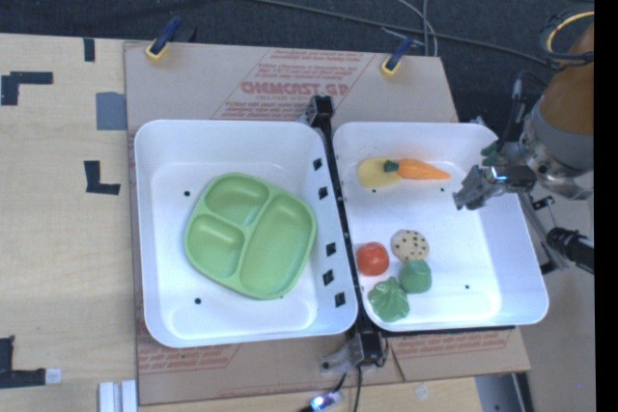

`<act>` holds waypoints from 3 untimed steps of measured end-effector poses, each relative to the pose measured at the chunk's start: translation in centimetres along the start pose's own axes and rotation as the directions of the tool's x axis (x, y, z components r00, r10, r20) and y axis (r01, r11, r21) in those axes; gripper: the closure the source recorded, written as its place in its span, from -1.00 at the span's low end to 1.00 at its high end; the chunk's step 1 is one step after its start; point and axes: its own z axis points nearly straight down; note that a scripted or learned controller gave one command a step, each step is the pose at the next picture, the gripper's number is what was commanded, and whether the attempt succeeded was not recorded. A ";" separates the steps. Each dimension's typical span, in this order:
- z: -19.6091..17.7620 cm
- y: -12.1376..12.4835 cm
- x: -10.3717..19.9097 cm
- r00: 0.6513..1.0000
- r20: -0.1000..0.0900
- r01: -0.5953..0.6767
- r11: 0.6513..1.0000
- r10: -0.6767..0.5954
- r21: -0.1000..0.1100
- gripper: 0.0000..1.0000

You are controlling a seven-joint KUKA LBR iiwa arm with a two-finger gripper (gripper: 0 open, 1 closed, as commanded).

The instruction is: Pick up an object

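Approach step: two-finger gripper (472,192) hovers over right white bin (502,299), finger state unreadable; next it likely descends on nearby orange plastic carrot (423,171).

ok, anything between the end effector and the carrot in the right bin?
Nothing visible. The end effector sits over the right bin, right of the carrot, with bare white floor between them. The yellow piece touches the carrot's far, leafy end.

The arm (570,125) is grey metal with a broad orange band above the wrist and a yellow ring at its top. A thin dark cable runs down its side. Its hand (473,190) is dark grey and blocky.
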 end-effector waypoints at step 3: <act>0.3 6.4 14.4 1.000 -0.002 0.003 1.000 -0.003 0.005 1.00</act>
